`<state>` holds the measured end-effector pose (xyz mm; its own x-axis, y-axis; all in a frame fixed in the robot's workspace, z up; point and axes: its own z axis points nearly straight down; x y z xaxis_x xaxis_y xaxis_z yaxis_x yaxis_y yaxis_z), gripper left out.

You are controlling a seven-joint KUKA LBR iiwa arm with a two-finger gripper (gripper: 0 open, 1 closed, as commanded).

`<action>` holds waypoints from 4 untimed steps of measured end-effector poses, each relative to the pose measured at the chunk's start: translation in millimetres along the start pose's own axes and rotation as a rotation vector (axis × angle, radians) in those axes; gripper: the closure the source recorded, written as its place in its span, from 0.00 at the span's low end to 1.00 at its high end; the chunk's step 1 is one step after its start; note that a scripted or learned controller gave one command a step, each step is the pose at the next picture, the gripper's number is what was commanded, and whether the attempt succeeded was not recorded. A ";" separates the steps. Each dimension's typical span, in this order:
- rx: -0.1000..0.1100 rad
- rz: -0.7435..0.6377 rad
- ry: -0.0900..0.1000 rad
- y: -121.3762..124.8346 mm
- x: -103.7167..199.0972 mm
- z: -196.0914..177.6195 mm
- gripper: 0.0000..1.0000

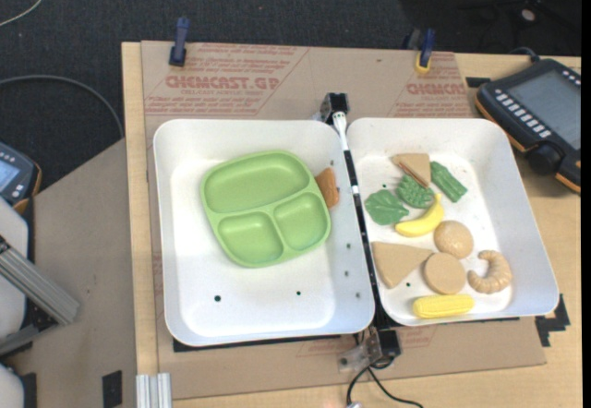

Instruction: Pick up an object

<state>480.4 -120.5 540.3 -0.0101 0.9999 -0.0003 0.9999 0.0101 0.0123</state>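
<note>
Green divided plate (265,209) in left bin (185,305), tan slice (327,187) touching its right edge. Toy foods crowded in right bin (517,166): banana (418,222), shrimp (491,271). Gripper state: cannot tell.

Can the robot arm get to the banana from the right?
Probably yes. The banana lies in the open in the right bin, uncovered, though green leaves touch it and a round bun sits close, so it's a tight fit.
</note>
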 end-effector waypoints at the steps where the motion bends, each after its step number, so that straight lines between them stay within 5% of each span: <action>1: 0.016 0.018 -0.001 -1.7 -91.1 37.1 1.00; 2: 0.028 0.006 0.007 -4.7 -28.5 187.4 1.00; 3: -0.008 0.014 -0.010 4.2 -87.2 -4.7 1.00; 4: 0.004 0.010 -0.005 5.4 -84.5 -6.6 1.00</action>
<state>486.5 -204.9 547.0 0.0000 1.0000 -0.0055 1.0000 0.0000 0.0085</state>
